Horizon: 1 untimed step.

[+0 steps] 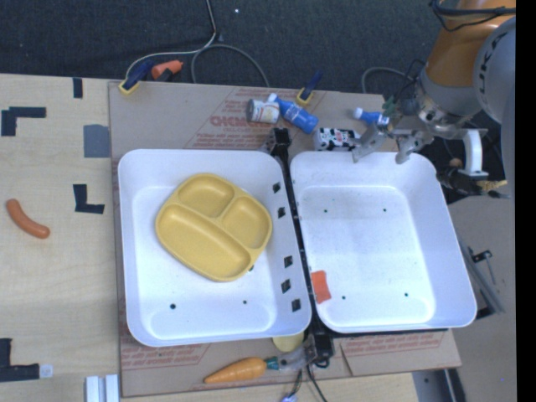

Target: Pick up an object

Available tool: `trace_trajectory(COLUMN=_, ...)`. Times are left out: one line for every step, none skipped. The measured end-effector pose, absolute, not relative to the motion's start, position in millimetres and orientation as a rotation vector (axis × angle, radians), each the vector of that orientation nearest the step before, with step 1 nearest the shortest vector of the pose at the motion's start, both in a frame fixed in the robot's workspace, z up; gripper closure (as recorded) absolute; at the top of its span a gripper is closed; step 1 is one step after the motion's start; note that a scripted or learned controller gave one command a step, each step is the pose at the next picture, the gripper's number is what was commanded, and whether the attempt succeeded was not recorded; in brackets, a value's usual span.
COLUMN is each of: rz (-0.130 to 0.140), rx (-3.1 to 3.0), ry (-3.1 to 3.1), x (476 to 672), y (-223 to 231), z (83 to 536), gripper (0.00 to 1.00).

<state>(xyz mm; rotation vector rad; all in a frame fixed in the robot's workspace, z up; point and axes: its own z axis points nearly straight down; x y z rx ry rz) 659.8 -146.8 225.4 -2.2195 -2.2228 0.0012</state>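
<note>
My arm enters from 2 o'clock, wrist bent down over the far rim of the right bin (452, 249). My end effector (381, 149) hangs there with fingers spread apart, gripping nothing. The yellow divided plate (214, 224), three compartments, lies flat in the left bin (138, 182), at 9 o'clock from my end effector.

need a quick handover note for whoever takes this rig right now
Tool: open, nothing between its fingers, above the far rim of the right white bin.
Things: yellow divided plastic plate lies flat in the left white bin; small orange flat piece sits at the right bin's near-left corner.
Done: no pick yet.
Left: bring the tool down on one object, close and lift.
</note>
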Motion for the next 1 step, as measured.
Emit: trace_trajectory(rz=0.009, rx=-2.211, ry=-2.219, x=628.1, y=-90.2, z=108.3, gripper=0.0)
